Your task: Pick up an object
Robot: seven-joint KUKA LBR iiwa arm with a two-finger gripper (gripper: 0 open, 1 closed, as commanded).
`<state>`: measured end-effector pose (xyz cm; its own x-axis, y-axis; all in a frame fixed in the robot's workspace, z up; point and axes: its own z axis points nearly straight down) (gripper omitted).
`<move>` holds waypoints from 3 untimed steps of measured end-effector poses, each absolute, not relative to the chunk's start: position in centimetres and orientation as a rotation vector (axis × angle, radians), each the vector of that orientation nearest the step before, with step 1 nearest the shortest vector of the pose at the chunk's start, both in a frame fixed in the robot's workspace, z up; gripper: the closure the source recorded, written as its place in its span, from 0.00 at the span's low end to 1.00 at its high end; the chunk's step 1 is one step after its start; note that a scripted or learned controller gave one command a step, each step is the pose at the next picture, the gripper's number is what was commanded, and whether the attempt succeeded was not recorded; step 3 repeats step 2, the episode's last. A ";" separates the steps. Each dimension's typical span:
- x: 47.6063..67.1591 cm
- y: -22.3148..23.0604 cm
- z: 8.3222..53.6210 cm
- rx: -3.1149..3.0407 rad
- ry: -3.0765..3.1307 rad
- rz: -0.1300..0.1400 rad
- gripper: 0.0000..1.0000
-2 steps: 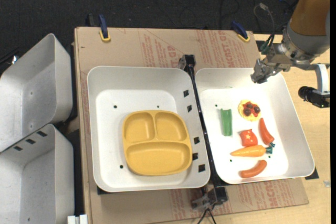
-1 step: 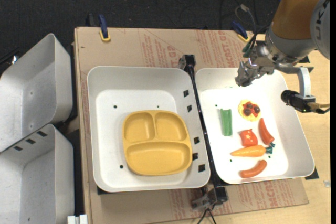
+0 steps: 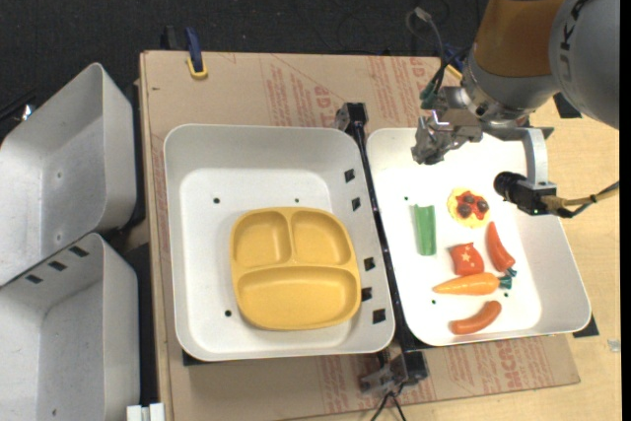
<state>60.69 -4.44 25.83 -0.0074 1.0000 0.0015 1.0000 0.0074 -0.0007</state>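
1. Two white bins side by side on the bench: left bin, right bin.
2. In the left bin, a yellow tray with three compartments, lying flat near the middle.
3. Reaching in from the right, the arm, orange band above the wrist.
4. Gripper above the far left corner of the right bin, over bare floor, with nothing seen between its fingers.
5. Jaws: cannot tell whether apart or together, too small and dark from this slant.
6. In the right bin, near its middle, a green stick, long axis running near to far, about upright in the view.
7. Right of the stick, a round yellow piece with dark and red bits on top, possibly a toy pizza.
8. Below that, a red chunk, and just beside it a red pepper, long axis slanting from upper left to lower right.
9. Carrot lying nearly crosswise, tip pointing left, green end to the right, close under the red chunk.
10. Sausage nearest the front rim, long axis tilted, right end higher than left.
11. All food pieces well apart from the gripper.
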 end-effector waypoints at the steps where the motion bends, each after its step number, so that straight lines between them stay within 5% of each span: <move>1: 60.5 0.8 24.6 -2.212 -2.228 0.001 1.00; 3: 59.3 5.2 24.5 -2.212 -2.227 0.001 1.00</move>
